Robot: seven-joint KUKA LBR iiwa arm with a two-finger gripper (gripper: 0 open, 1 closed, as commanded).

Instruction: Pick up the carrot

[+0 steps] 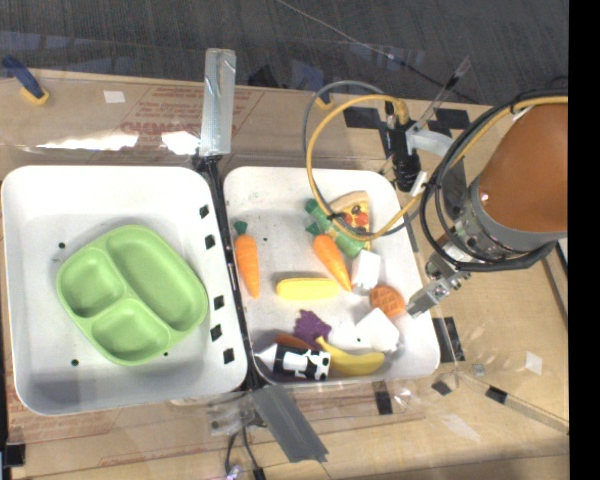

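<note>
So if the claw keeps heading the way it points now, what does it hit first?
Probably the small orange-brown toy at the right bin's edge. The claw points left and down toward it, though depth is hard to judge. Both carrots lie further left.

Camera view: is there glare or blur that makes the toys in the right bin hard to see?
Camera view: glare lies on the clear sheet behind the bins; the toys are fairly sharp, both carrots readable; the white toys nearly merge with the right bin; the arm looks soft.
</note>
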